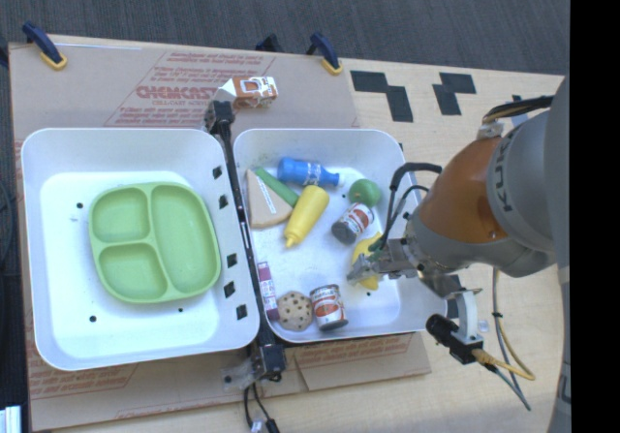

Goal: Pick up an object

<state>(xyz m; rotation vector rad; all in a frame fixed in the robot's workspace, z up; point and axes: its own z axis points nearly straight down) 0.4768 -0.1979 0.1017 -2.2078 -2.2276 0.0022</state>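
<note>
My gripper (372,269) is low over the right side of the right bin (387,144), at the end of the grey arm with the orange band (465,203). A small yellow object (365,249) lies right at the gripper's tip; I cannot tell whether it is held. Near it, to the left, a red-labelled can (355,222) lies on its side. A green ball (365,192) sits beyond it. A yellow mustard bottle (306,212), a blue bottle (308,171) and a tan wedge (263,202) occupy the bin's left half.
Another can (328,307) and a speckled brown ball (293,308) rest at the right bin's front edge. A green divided plate (155,240) lies in the left bin (39,257). A small carton (254,90) sits on the cardboard behind the bins.
</note>
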